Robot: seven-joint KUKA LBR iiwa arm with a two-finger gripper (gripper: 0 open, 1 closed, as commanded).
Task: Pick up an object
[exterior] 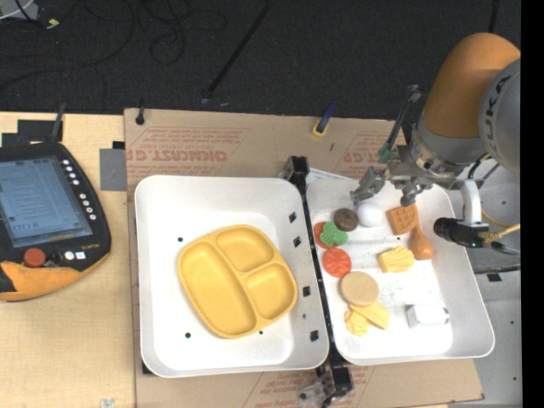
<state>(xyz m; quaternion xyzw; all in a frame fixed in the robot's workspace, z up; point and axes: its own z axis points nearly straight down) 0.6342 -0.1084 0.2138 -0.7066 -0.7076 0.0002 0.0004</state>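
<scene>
Cardboard-backed right bin [463, 334] crowded; pincer [388, 188] open at its far edge.

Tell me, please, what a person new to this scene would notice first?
The big yellow divided plate stands out, lying alone in the left bin. Next, the right bin holds a cluster of small colourful toy foods, and the gripper hovers over that bin's far edge, near a white ball.

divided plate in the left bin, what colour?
Yellow. The divided plate sits in the left bin, seen clearly in the camera view.
</scene>
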